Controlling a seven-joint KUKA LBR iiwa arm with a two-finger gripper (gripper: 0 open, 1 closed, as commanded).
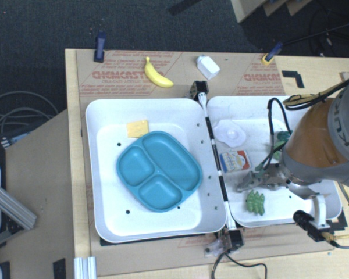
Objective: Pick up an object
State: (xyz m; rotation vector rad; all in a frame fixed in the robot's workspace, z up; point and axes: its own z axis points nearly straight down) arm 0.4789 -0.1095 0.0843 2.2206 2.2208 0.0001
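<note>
Low over the right bin (331, 211), the gripper (257, 182) hangs just above the green toy (255, 202), probably lined up to grab it, though whether anything is gripped I cannot tell.

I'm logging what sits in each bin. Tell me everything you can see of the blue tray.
The blue tray is a rounded, glossy divided plate, plastic by its look, with three compartments. It lies flat and turned at an angle in the left bin. Its upper left rim meets a small yellow block; whether they touch is unclear.
</note>
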